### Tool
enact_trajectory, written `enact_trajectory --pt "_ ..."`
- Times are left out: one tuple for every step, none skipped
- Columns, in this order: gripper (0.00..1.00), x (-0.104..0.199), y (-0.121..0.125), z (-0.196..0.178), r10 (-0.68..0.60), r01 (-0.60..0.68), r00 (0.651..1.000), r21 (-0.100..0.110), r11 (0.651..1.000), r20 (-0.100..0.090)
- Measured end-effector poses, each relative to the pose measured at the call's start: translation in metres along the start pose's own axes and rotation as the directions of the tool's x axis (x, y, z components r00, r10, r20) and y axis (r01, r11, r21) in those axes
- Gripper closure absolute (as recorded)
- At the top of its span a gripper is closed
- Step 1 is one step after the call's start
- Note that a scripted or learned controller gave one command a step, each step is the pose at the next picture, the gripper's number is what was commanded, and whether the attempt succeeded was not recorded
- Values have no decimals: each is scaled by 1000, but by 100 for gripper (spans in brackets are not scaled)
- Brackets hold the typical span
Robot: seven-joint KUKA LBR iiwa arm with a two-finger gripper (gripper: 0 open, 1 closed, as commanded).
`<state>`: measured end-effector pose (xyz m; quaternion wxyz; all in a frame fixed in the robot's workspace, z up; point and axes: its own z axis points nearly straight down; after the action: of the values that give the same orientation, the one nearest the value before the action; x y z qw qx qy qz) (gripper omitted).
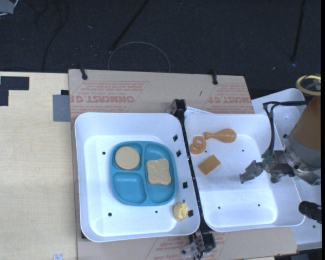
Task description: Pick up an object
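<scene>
On the left of the frame the worktop (27,161) lies bare and pale. Next comes the left bin (92,129), holding a blue tray (131,189) with three compartments: a round biscuit (127,157) in the upper left one, a toast slice (158,171) in the right one, the lower left one vacant. A small yellow lump (180,210) sits outside the tray, at the bin's lower right corner, close to the divider.

In the right bin (244,213) the candidates lie toward its upper left: an orange ring (197,144), touching or nearly touching a tan pear-shaped piece (221,136), and just below them a brown block (209,164). The gripper (251,173) hangs over the middle right of this bin, well apart from all three, with nothing between its fingers; whether they stand open or closed I cannot tell, as they show only as a dark shape.

Judging from this, no pick is yet made. The block looks the nearest and simplest target. The risks: the ring and pear piece sit so close that closing on one could nudge the other away; the block is flat and may slip out from the fingers or skid on the smooth bin floor; and a descent too near the divider could strike the bin wall.
</scene>
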<state>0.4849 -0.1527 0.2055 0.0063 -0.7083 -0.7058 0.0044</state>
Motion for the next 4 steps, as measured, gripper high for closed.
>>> enact_trajectory --pt "0 0 3 -6 -3 3 1000 -13 1000 3" --pt "0 10 3 42 -4 4 1000 -7 1000 0" --pt "0 12 -4 105 -3 3 1000 -5 1000 -1" --pt "0 13 -3 118 -2 2 1000 -12 1000 1"
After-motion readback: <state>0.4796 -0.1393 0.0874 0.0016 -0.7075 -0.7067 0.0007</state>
